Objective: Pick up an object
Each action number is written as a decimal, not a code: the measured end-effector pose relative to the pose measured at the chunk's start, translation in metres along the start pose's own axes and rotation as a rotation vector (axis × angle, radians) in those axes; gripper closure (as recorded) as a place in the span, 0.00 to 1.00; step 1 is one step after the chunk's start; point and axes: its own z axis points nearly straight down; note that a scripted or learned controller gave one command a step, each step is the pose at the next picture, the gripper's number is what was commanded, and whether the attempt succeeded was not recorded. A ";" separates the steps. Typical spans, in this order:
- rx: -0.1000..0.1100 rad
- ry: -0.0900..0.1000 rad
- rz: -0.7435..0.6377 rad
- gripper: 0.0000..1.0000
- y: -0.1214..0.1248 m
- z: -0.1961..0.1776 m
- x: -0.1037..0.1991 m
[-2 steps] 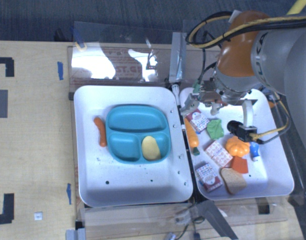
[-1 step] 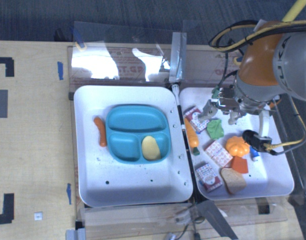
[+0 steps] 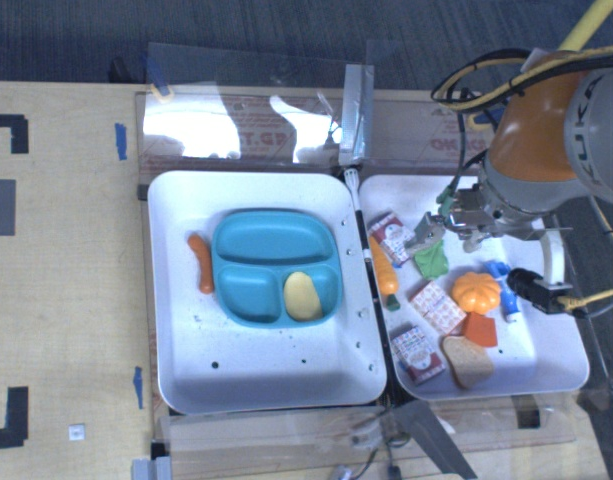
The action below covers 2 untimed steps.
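The arm point(image 3: 546, 128) is reaching in over the right bin point(image 3: 561, 368), its orange band showing above the wrist. The tool point(image 3: 431, 230) is hovering low over the upper left part of that bin; whether it is open or closed cannot be told from this angle, and nothing is seen gripped.

Just beneath and slightly right of the tool, a green crumpled item point(image 3: 432, 260) is lying. Just left of the tool, a red-and-white packet point(image 3: 390, 234) is resting, and below that a carrot point(image 3: 386, 274) is lying along the bin's left wall. Below and right of the tool, an orange pumpkin-shaped toy point(image 3: 476, 292) is sitting, with a red block point(image 3: 481, 329) touching its lower side. Further below the tool, two more chequered packets point(image 3: 438, 308) point(image 3: 417, 351) and a bread slice point(image 3: 468, 361) are lying.

Well to the left of the tool, the left bin point(image 3: 176, 358) is carrying a blue divided tray point(image 3: 274, 238) with a yellow lemon-like item point(image 3: 302, 295) in its lower right compartment; an orange sausage-shaped toy point(image 3: 201, 262) is lying just beside the tray.
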 end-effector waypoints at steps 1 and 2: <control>0.005 0.000 -0.019 0.00 -0.008 0.063 -0.037; -0.006 -0.001 -0.023 0.00 0.012 0.097 -0.041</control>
